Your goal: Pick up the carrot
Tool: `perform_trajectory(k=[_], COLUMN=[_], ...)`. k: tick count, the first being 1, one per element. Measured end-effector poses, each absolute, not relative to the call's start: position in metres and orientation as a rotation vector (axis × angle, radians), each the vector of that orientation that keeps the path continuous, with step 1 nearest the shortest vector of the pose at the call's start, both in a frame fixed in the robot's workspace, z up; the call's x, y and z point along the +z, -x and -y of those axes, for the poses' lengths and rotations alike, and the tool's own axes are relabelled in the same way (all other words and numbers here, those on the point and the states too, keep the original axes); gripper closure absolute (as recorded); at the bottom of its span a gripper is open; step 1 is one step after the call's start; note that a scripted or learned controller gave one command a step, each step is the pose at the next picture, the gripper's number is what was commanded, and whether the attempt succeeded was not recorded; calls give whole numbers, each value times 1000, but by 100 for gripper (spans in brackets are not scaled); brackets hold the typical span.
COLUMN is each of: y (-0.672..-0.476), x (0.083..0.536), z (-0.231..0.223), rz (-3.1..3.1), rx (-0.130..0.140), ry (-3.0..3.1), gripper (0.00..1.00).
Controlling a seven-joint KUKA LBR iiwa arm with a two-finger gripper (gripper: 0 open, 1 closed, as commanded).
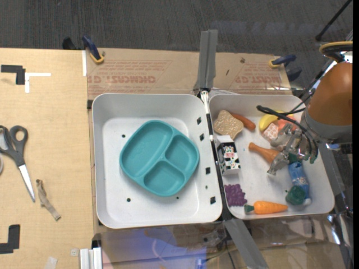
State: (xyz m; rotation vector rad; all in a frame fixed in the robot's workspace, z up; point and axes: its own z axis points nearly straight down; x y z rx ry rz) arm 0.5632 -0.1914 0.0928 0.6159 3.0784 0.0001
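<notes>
Scissors (17, 153) lie on the bench at far left, well apart from the work. The left bin (104, 167) holds a teal plate (160, 157) with three compartments. In the right bin (320, 198), near the divider, sit a bread slice (228, 124), a small printed box (229, 157) and purple grapes (235, 194). The carrot (266, 207) lies along the front wall, leaves pointing left, with the grapes just beside its leafy end and a blue bottle (298, 182) near its tip. Two other orange pieces lie further back: one (244, 121) behind the bread, another (262, 150) mid-bin, either of which might also be read as a carrot. The gripper (276, 166) hangs low over mid-bin, just beside that orange piece and nearer the viewer than a yellow item (268, 122); whether its jaws are released or clenched I cannot tell, and nothing is seen between them. To grasp well, I judge it should settle over the carrot's thick middle, close across the short width, and keep clear of the front wall, grapes and bottle.
</notes>
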Motion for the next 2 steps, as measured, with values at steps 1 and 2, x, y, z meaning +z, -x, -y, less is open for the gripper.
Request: perform_trajectory(k=[1,2], y=[-571,-583], x=[98,92], z=[124,139], rz=[-3078,-2856], rx=[1,-1], ry=[-620,-1302], gripper=[0,0])
